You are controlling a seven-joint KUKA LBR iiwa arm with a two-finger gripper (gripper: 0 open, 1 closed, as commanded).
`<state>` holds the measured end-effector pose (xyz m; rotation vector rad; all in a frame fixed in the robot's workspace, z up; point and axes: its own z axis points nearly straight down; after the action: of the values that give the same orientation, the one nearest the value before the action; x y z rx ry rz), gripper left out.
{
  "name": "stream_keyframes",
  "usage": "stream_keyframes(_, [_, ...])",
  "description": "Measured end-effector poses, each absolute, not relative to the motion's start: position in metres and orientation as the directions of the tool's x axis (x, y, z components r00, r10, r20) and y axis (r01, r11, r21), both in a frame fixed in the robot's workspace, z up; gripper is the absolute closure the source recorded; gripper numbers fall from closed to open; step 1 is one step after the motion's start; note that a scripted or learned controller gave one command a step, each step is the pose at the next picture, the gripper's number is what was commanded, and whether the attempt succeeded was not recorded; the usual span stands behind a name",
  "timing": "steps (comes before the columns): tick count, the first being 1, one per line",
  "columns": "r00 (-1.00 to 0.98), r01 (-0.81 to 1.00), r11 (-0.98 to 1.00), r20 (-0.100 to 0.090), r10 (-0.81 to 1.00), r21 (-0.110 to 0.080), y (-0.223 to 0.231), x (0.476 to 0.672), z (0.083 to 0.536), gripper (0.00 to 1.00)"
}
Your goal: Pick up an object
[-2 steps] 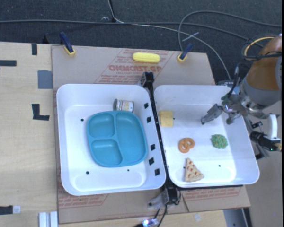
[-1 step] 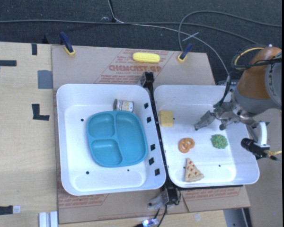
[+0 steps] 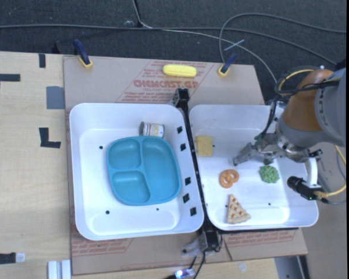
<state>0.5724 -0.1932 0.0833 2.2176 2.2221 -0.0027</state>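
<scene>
- Nearest the lower edge of the frame, a pizza slice toy (image 3: 237, 210) is seen lying flat in the lower part of the right bin (image 3: 291, 214).
- Just above it, a pretzel toy (image 3: 228, 178) is found near the bin's middle, with a green broccoli-like toy (image 3: 269, 174) to its right.
- Above and between those two, the gripper (image 3: 251, 154) is seen with its dark fingers splayed apart and nothing pinched between them; it is apart from the pretzel and near the green toy.
- A yellow block (image 3: 204, 145) is placed at the right bin's left side, above the pretzel.
- At the left, a blue divided plate (image 3: 143, 171) is held by the left bin (image 3: 87, 214), with a small tin can (image 3: 152, 129) on its side just above the plate's upper rim.
- Farthest up, a yellow banana-like toy (image 3: 179, 70) is laid on the cardboard sheet (image 3: 104, 80) between two blue-and-yellow clamps (image 3: 81, 54).
</scene>
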Motion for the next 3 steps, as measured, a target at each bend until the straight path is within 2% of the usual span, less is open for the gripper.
stream_keyframes(1, [-0.002,1.000,0.002,-0.005,1.000,0.005,-0.194,0.574,0.097,1.00])
stream_keyframes(3, [-0.002,1.000,0.002,-0.002,1.000,0.006,-0.195,0.575,0.223,1.00])
